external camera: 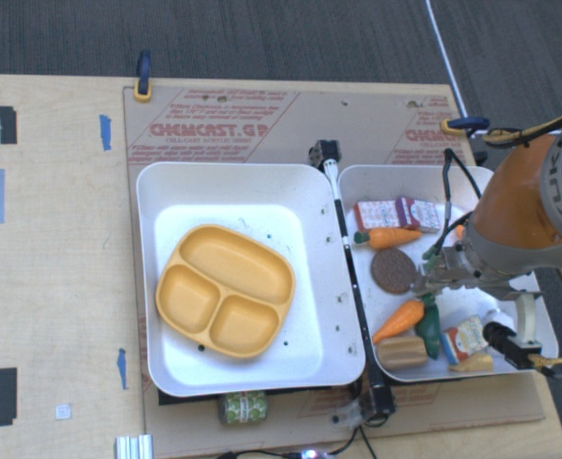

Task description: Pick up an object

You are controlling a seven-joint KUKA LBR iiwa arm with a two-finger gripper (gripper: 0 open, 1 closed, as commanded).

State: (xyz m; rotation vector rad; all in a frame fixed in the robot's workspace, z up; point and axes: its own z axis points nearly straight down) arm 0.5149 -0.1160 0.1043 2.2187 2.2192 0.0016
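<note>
The gripper (432,290) hangs low over the right bin (541,338) (I cannot tell how its jaws stand). Just below it lies a carrot (399,320), beside a brown cookie (393,271).

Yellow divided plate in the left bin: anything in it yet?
Empty. All three compartments of the yellow plate show bare yellow; the toy food lies in the right bin.

Arm (510,208) low, pincer (432,290) pointing down.
</note>
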